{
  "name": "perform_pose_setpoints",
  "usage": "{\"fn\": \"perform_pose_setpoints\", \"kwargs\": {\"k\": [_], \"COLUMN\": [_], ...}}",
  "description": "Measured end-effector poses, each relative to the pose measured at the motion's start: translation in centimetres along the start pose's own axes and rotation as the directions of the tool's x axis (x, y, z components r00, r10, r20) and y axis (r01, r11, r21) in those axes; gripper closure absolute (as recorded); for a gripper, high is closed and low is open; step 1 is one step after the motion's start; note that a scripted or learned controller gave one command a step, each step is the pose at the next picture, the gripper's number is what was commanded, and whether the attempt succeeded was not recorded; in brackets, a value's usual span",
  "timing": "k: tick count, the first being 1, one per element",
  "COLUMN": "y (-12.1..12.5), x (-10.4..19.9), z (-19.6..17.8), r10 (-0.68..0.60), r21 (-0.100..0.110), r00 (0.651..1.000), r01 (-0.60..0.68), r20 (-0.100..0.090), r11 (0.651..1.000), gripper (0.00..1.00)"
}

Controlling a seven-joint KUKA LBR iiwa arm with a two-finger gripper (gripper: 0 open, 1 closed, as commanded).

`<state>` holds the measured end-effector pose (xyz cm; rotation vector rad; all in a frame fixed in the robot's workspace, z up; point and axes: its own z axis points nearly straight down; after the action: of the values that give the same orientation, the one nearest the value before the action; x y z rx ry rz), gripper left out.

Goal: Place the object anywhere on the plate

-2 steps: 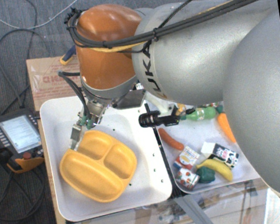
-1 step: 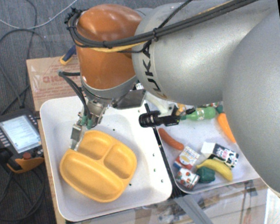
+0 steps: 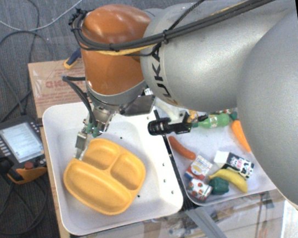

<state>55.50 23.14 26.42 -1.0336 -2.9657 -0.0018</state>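
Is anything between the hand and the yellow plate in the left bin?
Nothing visible. The hand sits at the upper-left rim of the yellow plate, whose compartments look bare.

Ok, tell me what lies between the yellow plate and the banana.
In the camera view, the two bins' adjoining white walls and a small carton lie between the plate and the banana.

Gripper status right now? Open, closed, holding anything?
Gripper: cannot be told. It sits at the yellow plate's upper-left rim in the left bin.
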Motion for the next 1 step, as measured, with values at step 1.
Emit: {"fn": "perform_pose_setpoints", "kwargs": {"k": [1], "y": [0.0], "x": [0.0], "z": [0.0], "r10": [0.0], "r21": [0.0], "r00": [1.0], "r01": [0.0], "r20": [0.0], "r11": [1.0], "gripper": [0.0]}}
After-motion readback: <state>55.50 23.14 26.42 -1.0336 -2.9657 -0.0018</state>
